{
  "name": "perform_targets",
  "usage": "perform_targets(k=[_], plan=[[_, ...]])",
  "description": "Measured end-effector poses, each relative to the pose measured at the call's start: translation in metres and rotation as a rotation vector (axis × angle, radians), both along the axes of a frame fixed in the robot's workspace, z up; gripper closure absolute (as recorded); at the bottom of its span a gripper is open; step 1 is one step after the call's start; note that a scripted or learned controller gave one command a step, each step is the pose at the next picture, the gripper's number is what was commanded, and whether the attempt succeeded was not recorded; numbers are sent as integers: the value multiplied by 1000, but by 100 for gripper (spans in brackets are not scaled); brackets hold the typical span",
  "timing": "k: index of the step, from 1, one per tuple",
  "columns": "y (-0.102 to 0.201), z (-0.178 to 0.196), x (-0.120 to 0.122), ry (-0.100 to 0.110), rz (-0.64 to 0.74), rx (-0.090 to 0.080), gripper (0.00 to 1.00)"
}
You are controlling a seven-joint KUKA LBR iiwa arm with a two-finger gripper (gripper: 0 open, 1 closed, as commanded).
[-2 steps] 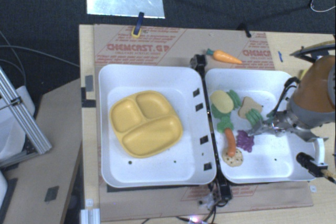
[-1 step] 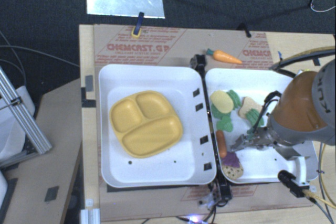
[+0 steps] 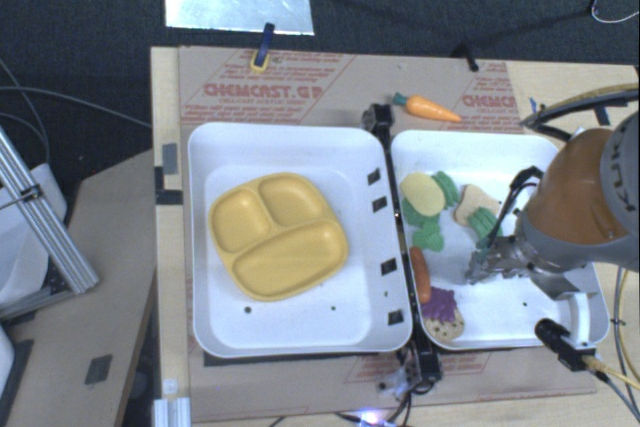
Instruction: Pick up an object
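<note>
The right bin [image 3: 520, 150] holds several toy foods: a yellow-and-green piece [image 3: 424, 196], a green leafy piece [image 3: 429, 236], a tan slice [image 3: 474, 203], a red sausage [image 3: 420, 273] and a purple-and-tan piece [image 3: 442, 310]. My gripper [image 3: 484, 267] is low in that bin, right of the sausage and below the tan slice. A green piece [image 3: 485, 223] lies just above the gripper. The orange-banded wrist covers the bin's right half.
The left bin [image 3: 200, 245] carries a yellow divided plate [image 3: 278, 235]. An orange toy carrot [image 3: 428, 107] lies on the cardboard behind the right bin. A black divider with clips [image 3: 392, 215] runs between the bins.
</note>
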State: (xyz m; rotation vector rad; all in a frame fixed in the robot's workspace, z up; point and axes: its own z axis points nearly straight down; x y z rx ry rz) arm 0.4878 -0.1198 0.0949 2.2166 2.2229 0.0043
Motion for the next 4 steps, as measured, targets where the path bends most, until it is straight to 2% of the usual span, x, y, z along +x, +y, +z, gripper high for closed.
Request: perform_targets(k=[1, 2, 3, 4], plan=[[24, -11, -1, 3, 2, 1, 100], [79, 106, 29, -12, 9, 1, 100], [156, 222, 0, -11, 12, 5, 100], [94, 211, -1, 1, -7, -2, 100]])
